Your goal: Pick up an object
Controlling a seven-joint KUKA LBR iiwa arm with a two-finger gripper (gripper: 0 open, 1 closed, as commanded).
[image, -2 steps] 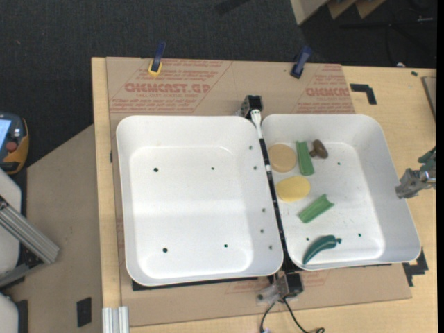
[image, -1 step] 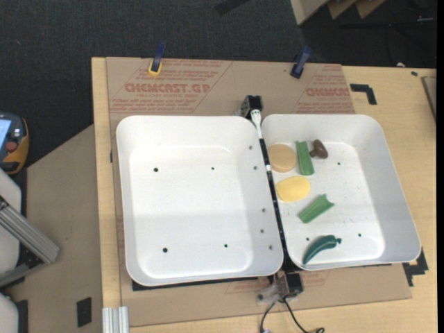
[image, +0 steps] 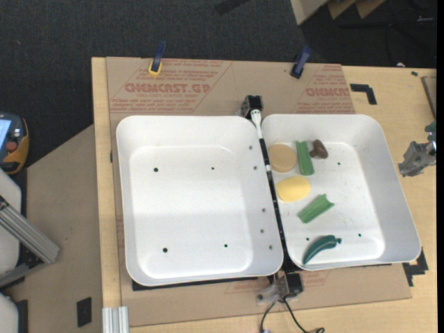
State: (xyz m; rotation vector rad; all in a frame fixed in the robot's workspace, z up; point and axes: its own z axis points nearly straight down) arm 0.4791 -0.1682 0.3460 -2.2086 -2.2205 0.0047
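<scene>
Six items lie in the right bin (image: 388,207), toward its left side: tan disc (image: 282,157), green stick (image: 304,157), brown lump (image: 318,148), yellow piece (image: 293,189), green block (image: 316,209), dark green pepper (image: 320,246). Disc and stick touch. Left bin (image: 139,207) adjoins it. Gripper (image: 416,159) sits at the right edge, outside the bins; grip state indeterminable.

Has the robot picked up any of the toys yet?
Not yet. Nothing looks done: the tan disc, yellow piece, two green sticks, brown lump and dark green pepper all lie in the right bin. The gripper sits outside its right rim, holding nothing. Reaching in, grabbing and lifting are left.
</scene>
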